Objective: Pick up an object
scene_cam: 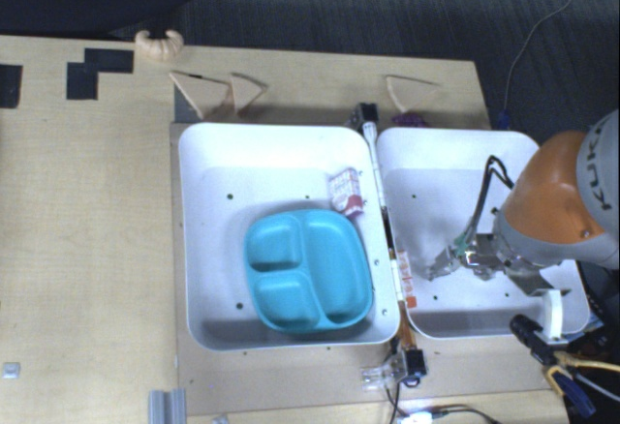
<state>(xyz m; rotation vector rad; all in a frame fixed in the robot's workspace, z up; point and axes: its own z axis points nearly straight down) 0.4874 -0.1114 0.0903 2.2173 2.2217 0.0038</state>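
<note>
We see a blue divided plate (308, 269) lying flat in the left bin (208, 219), filling its lower middle, with a small red-and-white packet (346, 191) just beside its upper right edge. Our arm (557, 204) reaches in over the right bin (436, 180), and the tool (449, 262) hangs low near that bin's floor, nothing visibly between its tips. Both bins sit on the pale counter (87, 248).
</note>
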